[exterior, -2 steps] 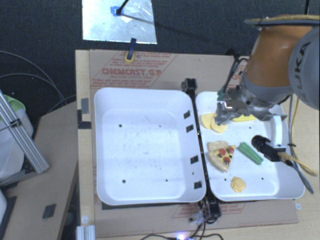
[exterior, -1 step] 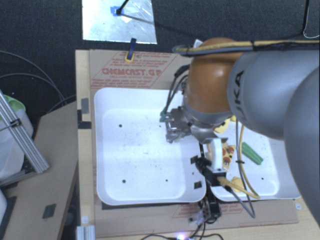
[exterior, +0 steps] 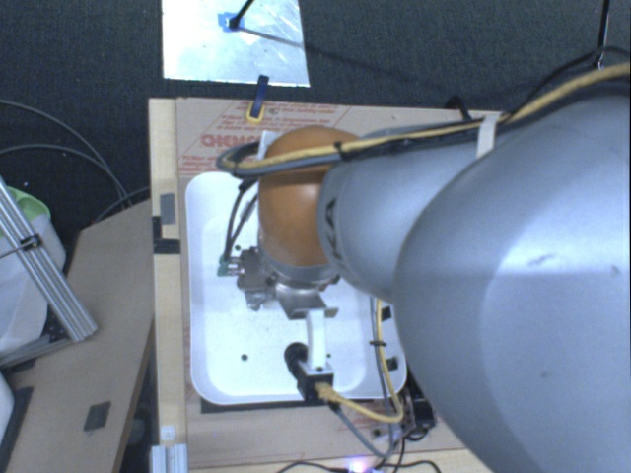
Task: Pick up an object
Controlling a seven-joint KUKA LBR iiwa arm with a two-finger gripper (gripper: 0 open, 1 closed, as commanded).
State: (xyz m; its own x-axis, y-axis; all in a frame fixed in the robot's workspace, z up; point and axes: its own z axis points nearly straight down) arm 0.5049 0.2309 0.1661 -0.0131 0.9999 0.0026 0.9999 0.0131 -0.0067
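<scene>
Arm [exterior: 473,254] above the bin [exterior: 215,363], bin on bench [exterior: 209,126].

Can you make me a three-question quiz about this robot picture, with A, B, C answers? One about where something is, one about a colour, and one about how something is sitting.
1. Where is the end effector?
A) above the shallow white plastic bin
B) underneath it
C) far off to its left

2. What colour is the rounded band on the grey metal robot arm?
A) green
B) orange
C) purple

3. How is the white bin sitting?
A) upside down
B) on its edge
C) flat, open side up

Answers:
1 A, the bin's white floor shows around it.
2 B, it is plainly orange.
3 C, its rim and inside floor face the camera.
</scene>
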